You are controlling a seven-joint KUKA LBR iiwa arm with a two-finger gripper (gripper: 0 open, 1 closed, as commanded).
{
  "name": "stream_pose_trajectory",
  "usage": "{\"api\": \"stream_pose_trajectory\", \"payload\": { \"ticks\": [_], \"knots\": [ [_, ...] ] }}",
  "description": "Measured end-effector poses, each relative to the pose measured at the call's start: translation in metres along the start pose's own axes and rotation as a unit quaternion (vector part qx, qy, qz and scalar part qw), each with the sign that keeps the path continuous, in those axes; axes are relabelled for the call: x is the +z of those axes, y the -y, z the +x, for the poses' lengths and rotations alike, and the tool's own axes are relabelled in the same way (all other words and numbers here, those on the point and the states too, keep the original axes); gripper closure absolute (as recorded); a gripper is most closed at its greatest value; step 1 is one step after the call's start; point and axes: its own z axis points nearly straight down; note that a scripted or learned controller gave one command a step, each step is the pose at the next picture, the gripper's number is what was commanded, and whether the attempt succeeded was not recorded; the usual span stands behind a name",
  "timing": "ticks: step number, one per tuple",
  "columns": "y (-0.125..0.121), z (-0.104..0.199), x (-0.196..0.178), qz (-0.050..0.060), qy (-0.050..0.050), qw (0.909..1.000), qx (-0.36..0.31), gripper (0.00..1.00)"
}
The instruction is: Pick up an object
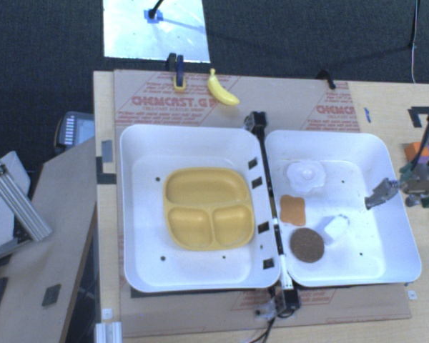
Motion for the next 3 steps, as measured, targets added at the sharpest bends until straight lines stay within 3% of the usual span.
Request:
{"api": "stream_pose_trajectory", "payload": {
  "ticks": [1,3],
  "knots": [
    [-0.002,0.001,-0.006,-0.005,0.001,1.0000,-0.002,0.00],
    [-0.007,-0.010,0.083,-0.004,0.001,1.0000,-0.001,0.00]
  ]
}}
